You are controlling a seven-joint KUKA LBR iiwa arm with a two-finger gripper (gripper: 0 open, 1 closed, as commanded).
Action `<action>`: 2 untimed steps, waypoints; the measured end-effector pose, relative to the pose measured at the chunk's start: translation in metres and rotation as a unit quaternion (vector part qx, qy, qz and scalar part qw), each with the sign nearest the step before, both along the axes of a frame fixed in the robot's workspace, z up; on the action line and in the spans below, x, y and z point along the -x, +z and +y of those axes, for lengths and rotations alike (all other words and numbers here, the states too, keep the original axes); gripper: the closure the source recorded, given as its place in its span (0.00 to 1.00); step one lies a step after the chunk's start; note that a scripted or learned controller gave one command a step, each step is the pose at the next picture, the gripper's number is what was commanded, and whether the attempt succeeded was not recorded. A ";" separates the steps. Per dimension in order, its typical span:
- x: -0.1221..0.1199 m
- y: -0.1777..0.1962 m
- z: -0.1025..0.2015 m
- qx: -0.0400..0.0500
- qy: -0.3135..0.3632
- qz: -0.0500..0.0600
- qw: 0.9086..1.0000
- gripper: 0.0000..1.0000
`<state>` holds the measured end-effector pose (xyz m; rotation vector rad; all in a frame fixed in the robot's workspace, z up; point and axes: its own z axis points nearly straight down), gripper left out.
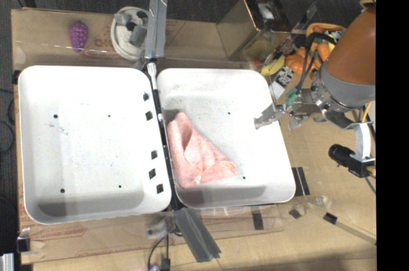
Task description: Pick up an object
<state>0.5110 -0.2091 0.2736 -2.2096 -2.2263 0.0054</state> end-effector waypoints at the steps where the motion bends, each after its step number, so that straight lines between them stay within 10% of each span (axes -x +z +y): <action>1: -0.021 -0.126 0.077 0.000 0.041 0.001 0.999 0.00; 2: -0.055 -0.182 0.089 0.000 0.077 -0.002 0.997 0.00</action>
